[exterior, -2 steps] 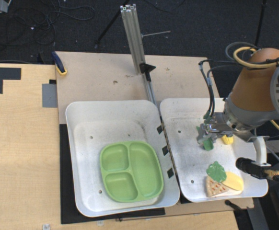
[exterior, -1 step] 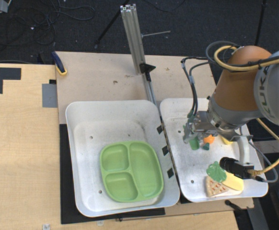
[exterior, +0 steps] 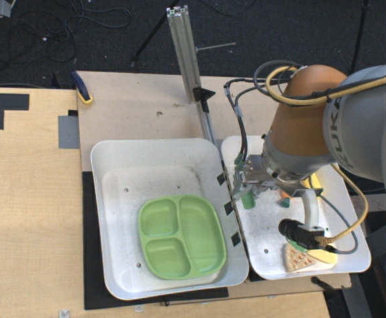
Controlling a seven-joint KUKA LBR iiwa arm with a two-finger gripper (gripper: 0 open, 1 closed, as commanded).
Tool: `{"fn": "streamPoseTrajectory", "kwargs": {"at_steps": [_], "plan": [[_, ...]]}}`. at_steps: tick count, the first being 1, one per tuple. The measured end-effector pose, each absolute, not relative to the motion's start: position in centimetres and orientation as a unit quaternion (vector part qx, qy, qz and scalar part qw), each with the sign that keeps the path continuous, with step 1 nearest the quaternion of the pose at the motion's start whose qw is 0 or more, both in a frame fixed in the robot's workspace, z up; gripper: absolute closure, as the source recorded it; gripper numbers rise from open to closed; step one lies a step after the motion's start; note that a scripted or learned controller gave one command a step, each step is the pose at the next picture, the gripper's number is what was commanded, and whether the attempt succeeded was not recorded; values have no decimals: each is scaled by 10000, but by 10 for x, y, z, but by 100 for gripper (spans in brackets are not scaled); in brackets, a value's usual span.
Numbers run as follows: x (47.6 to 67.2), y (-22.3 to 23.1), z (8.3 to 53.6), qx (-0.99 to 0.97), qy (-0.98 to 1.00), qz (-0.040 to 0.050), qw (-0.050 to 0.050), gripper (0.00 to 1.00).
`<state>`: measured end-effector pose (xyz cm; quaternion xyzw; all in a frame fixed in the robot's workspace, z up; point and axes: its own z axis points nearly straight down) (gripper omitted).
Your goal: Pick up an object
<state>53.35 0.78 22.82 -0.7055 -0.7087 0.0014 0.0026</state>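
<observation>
My gripper hangs over the left part of the right bin, close to the wall it shares with the left bin. A small green object sits right at the gripper's lower tip; whether it is held or just lies under it I cannot tell. Near the right bin's front lie a tan waffle-patterned piece and a yellow item. A small orange bit shows beside the wrist, and another yellow piece is partly hidden by the arm.
A light green divided tray lies in the left bin, toward its front. An upright aluminium post stands behind the bins. The big grey and orange arm covers the right bin's back half.
</observation>
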Motion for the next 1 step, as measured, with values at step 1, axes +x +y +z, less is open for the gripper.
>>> {"fn": "streamPoseTrajectory", "kwargs": {"at_steps": [1], "plan": [[550, 59, 224, -7054, -7088, 7, 14, 100]]}}
